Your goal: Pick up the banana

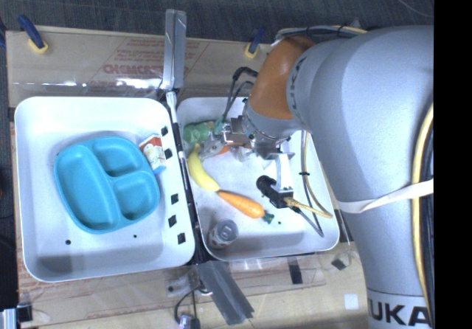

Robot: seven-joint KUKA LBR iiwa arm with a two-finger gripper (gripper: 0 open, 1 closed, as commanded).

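The curved yellow banana (202, 172) lies in the right white bin (318, 235), near its left wall, touching the orange carrot (242, 203); the gripper (236, 136) hovers just above-right; 1 risk: catching the leafy green vegetable (197, 132) or carrot instead.

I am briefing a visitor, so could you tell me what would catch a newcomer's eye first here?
First the big grey arm with its orange band, reaching from the right over the right bin. Next the bright blue divided tray in the left bin. Then the yellow banana beside an orange carrot in the right bin.
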